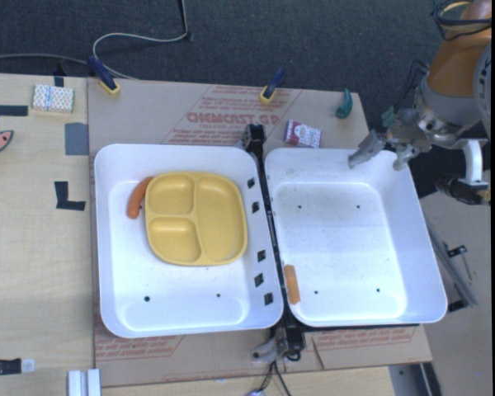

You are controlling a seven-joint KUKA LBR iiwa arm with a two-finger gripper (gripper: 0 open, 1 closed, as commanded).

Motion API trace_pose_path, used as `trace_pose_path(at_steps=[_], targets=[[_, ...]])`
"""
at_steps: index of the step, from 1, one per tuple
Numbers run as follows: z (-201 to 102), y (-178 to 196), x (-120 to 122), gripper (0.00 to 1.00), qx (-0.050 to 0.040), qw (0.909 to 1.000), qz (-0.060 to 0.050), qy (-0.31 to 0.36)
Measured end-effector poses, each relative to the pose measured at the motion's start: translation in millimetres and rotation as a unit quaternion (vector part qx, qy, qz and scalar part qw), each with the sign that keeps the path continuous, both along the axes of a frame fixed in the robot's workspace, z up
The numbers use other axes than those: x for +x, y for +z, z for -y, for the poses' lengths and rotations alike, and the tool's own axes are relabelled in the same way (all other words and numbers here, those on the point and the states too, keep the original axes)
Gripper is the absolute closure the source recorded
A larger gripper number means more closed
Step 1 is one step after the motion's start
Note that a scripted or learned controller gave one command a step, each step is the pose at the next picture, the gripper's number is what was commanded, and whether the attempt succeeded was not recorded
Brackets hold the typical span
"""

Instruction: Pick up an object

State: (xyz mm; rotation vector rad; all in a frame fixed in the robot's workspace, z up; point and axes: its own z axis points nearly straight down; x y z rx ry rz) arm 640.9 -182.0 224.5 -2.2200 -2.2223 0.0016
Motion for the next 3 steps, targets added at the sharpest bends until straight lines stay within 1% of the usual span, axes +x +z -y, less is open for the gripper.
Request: trace_pose_path(at_steps=[1, 2, 3], targets=[[-43.0, -82.7, 20.0, 0.0, 0.0007, 1.0, -0.001, 0.0], [-81.1, -133.0, -8.2, 0.0, 0.0008, 1.0, -0.001, 0.0], [-81.5, -122.9, -7.8, 1.0, 0.0011, 1.0, -0.001, 0.001]])
